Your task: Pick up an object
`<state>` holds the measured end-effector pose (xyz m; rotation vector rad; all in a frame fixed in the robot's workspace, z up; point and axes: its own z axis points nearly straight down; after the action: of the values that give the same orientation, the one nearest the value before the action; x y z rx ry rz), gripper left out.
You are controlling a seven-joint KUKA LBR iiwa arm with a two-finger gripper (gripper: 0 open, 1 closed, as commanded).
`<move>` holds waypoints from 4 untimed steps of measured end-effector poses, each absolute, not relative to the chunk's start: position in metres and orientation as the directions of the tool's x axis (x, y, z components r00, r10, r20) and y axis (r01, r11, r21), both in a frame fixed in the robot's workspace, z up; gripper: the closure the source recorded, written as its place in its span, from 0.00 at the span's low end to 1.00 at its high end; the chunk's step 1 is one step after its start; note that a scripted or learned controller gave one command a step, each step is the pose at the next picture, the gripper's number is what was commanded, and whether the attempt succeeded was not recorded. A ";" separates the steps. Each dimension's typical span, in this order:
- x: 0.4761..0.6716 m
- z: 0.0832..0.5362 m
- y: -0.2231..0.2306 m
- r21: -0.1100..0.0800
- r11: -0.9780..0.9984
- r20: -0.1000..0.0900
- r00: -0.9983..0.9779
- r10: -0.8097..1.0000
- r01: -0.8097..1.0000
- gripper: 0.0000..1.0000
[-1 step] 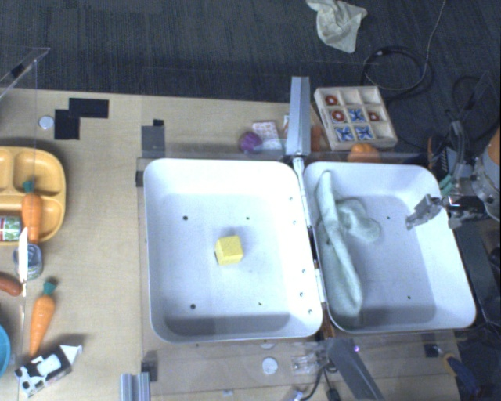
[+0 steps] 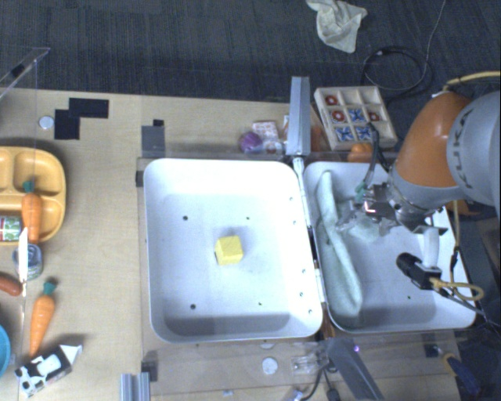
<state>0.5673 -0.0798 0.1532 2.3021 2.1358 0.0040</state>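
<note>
1. Over the right bin's (image 2: pixel 391 301) middle, the gripper (image 2: pixel 366 210) sits low, just beside the pale long roll (image 2: pixel 338 254); the grey-and-orange arm (image 2: pixel 462 149) crosses the bin's right rim, wrist bent down.
2. Can't tell if the gripper is spread or closed; nothing seen pinched.
3. Pale roll lies along the right bin's left wall.
4. Yellow block (image 2: pixel 229 251) sits alone mid left bin (image 2: pixel 196 204), well apart from the gripper.
5. Wooden bench (image 2: pixel 94 298), dark carpet (image 2: pixel 196 47) beyond its far edge, crumpled cloth (image 2: pixel 338 23) on it.
6. Bench's left edge: yellow tray (image 2: pixel 48 166), toy carrot (image 2: pixel 41 313). Far edge: tic-tac-toe board (image 2: pixel 354 116), purple item (image 2: pixel 250 142).
</note>
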 end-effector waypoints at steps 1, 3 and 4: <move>0.598 0.186 -0.126 0.007 -0.251 0.000 0.251 0.968 0.968 0.00; 0.669 0.089 -0.098 0.012 -0.051 -0.001 0.051 0.999 0.999 0.00; 0.671 0.103 -0.096 0.021 -0.043 -0.002 0.043 0.999 0.999 1.00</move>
<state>0.6715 -0.0960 0.1032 2.2571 2.1621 0.0204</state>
